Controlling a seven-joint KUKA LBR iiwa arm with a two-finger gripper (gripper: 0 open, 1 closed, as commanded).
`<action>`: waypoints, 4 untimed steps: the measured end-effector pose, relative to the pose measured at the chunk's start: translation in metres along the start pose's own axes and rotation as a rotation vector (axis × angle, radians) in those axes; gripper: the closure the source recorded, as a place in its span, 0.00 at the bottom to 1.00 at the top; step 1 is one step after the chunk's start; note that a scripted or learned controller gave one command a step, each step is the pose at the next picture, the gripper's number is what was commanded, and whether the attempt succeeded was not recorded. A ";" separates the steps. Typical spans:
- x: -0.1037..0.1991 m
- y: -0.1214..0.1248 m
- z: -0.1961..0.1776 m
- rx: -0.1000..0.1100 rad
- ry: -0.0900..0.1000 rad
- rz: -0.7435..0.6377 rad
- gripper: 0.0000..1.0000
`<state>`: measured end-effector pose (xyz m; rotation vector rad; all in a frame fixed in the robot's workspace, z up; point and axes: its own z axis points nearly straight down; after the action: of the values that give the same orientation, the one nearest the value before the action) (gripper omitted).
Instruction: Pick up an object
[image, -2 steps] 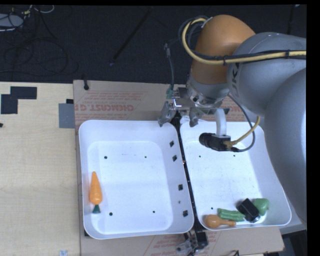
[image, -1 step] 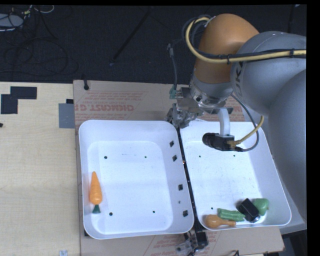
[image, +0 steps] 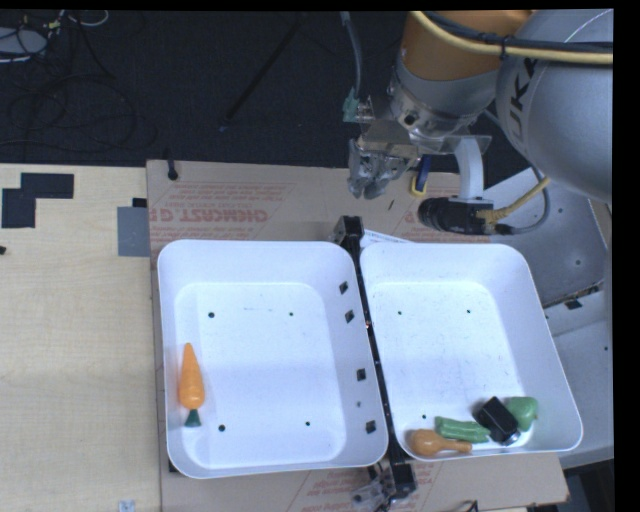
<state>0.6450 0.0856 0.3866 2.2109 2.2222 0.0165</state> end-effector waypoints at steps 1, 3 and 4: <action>-0.043 -0.074 -0.016 0.016 -0.003 0.008 1.00; 0.114 -0.090 -0.159 0.005 0.003 -0.007 1.00; 0.053 -0.134 -0.153 0.018 -0.004 0.008 1.00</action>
<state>0.5092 0.1377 0.5377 2.2266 2.2203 -0.0082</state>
